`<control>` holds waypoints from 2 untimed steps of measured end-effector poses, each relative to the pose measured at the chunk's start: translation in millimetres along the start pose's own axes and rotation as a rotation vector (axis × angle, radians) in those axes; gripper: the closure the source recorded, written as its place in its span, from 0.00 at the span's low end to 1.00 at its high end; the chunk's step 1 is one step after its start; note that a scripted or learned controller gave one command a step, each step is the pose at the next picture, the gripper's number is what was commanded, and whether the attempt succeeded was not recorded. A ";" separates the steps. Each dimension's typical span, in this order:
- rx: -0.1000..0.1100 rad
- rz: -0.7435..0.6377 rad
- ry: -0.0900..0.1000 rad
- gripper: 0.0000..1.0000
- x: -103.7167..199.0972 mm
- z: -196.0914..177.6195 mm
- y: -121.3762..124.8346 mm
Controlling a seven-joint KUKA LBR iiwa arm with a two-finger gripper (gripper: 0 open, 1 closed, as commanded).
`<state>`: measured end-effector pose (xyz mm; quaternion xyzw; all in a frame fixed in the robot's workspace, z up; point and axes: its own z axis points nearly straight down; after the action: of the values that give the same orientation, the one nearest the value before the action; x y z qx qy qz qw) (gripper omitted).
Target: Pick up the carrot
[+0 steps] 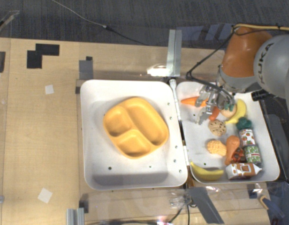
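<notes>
Carrot [189, 100] lies in the right bin's [271, 172] far-left corner, with the tool [208, 108] low beside its thicker end.

The smooth, tapered orange carrot appears to rest on the bin floor, not yet lifted; whether the metal tool is apart or together cannot be told from this blurred view. Grasp and lift remain. Nearby sit a round cookie [216, 127] and glossy banana [239, 111]; the left bin [93, 172] holds a yellow divided tray [135, 125].

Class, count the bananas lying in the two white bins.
2, both in the right bin: one banana along its near edge, the other at the far side beside the gripper. Others may be hidden.
</notes>
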<state>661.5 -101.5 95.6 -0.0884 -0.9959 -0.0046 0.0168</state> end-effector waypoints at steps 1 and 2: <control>0.010 0.140 0.003 0.00 5.0 7.5 4.2; -0.007 0.479 -0.016 0.00 13.9 7.6 -1.8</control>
<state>647.2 -100.7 88.5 -0.3221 -0.9467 -0.0033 0.0093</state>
